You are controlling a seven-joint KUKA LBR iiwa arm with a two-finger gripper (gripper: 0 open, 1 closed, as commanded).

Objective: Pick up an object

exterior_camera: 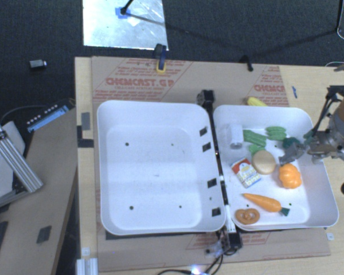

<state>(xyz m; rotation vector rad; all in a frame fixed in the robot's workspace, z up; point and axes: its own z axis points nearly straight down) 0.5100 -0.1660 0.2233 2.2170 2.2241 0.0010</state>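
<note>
The right white bin [321,208] holds several toy foods. Among them are a beige potato [264,161], an orange pumpkin-like piece [290,176], a carrot [264,202], a pretzel [247,215] and a small printed carton [247,173]. Green vegetables [255,137] and a white cup [235,135] lie toward the back. My gripper [288,150] reaches in from the right and hovers just right of the potato, above the pumpkin piece. It looks open, with nothing between its fingers.
The left white bin [109,211] adjoins the right one along a black-clipped divider [213,165]. A yellow banana [255,102] lies on the cardboard behind the right bin. The arm's body [341,139] covers the right bin's right rim.
</note>
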